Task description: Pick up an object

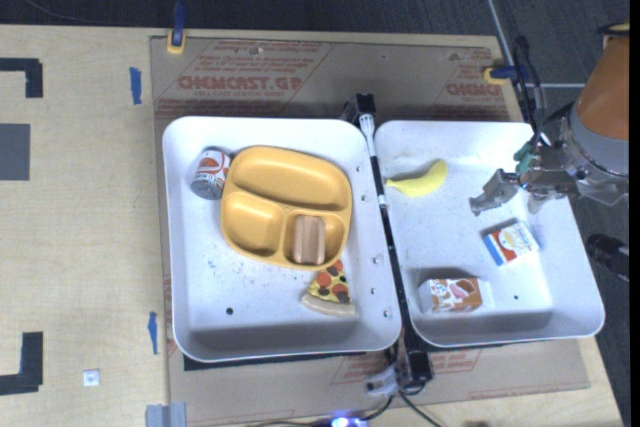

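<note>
Gripper (497, 192) in right bin (560, 320), banana (418, 179) & carton (510, 242) nr.

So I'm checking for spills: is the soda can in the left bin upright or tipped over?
Tipped over. The soda can lies on its side in the left bin, beside the yellow divided tray.

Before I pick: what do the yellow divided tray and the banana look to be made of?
Yellow divided tray: seemingly moulded plastic, smooth and slightly glossy, with soft highlights on its rounded rims. Banana: probably a plastic toy, uniformly bright yellow, unblemished; too small to be sure.
</note>
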{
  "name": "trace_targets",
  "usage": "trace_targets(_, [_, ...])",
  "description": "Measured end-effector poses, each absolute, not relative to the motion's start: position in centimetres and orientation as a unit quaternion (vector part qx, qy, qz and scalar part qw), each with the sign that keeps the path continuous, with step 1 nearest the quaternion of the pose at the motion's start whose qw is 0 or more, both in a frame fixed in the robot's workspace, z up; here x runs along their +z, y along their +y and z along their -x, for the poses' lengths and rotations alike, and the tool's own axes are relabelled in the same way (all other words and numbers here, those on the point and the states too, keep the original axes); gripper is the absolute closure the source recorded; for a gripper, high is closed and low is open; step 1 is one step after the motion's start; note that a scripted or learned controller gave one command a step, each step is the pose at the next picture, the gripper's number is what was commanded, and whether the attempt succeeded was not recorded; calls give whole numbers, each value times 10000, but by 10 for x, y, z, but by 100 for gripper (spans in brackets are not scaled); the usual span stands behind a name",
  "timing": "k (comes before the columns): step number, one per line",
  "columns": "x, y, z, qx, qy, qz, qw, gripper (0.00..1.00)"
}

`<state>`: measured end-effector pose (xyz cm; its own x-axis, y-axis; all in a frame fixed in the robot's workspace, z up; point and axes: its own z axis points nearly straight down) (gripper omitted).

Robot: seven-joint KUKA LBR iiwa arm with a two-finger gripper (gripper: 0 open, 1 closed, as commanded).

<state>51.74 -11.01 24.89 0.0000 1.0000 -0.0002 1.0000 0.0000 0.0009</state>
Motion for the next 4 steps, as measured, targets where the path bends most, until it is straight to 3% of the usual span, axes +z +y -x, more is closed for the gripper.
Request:
trace_targets(1, [127,-132,-500,-3,7068,-7074,-4,0])
trace_targets(2, [89,-96,-482,26,7065,-7077,49,0])
trace_targets(3, [101,-101,-485,26,7048,-7093,134,100])
trace_targets(4, [185,-19,-500,10,7076,-7066,5,100])
